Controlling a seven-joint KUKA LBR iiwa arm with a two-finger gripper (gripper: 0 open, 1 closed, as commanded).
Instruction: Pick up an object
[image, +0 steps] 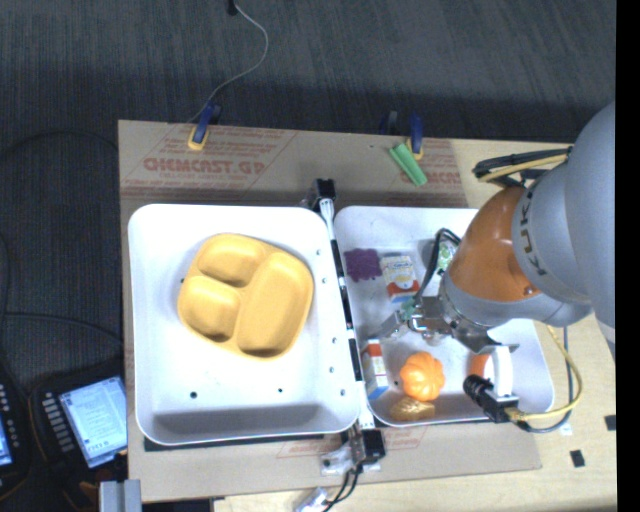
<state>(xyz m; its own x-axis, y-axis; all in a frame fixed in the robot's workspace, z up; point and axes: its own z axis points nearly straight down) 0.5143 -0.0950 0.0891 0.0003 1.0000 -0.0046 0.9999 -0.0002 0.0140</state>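
Note:
My gripper (412, 322) hangs low in the right bin (352, 300), near its middle, under the grey and orange wrist. Just below it sits a small orange pumpkin-like object (422, 374), a short way apart from the gripper. Up and to the left lie a purple object (362, 264) and a white packet with red print (399, 273). A slim tube with red and blue marks (374, 366) lies along the bin's left wall. A brownish object (405, 407) rests by the front wall. The arm partly hides an orange-red item (481, 362).
The left bin (160, 400) holds a large yellow bread-shaped object (246, 293). A green marker (408, 164) and blue clips lie on the cardboard behind the bins. The arm's bulk covers the right bin's right side, and a yellow cable (560, 400) loops by its front corner.

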